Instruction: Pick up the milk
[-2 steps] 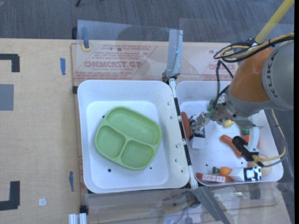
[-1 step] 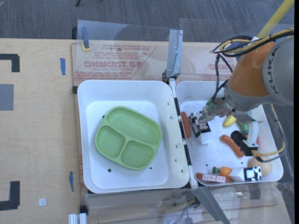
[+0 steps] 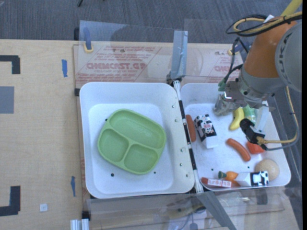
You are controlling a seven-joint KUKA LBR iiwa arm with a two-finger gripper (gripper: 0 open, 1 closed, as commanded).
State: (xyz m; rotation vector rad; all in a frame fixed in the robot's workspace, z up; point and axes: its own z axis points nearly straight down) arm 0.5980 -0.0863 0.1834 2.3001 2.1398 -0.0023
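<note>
The left bin [image 3: 91,128] holds a green divided plate [image 3: 132,141]. The right bin [image 3: 283,174] holds the rest. The arm [image 3: 268,56] reaches over its upper part, with the gripper [image 3: 225,104] low near a banana [image 3: 236,119]; its state cannot be told. The milk [image 3: 206,128], a small cow-patterned carton, lies left of centre beside a hot dog [image 3: 191,127], apart from the gripper. Another sausage [image 3: 238,149] lies nearby.

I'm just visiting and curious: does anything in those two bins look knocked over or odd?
Two cow-patterned milk cartons lie on their sides in the right bin: one mid-bin, one by the near wall. The green plate sits flat.
</note>
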